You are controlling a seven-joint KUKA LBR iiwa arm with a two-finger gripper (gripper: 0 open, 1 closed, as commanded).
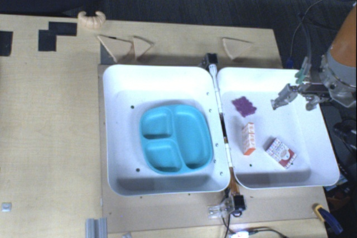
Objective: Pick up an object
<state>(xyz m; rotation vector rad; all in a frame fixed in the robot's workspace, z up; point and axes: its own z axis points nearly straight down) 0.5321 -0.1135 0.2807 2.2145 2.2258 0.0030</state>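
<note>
Bench w/ two white bins side by side; I see the right bin (pixel 318 136) under my gripper (pixel 295 96), which hangs over its far right part, fingers spread apart, nothing btwn them. Nearest to it, a bit to its left, lies a purple object (pixel 244 105). Below it, toward the near wall, sits a red-white carton (pixel 280 153); left of that, an orange-white box (pixel 249 138). Well apart, left bin (pixel 120 136) holds a blue divided tray (pixel 176 137).
</note>
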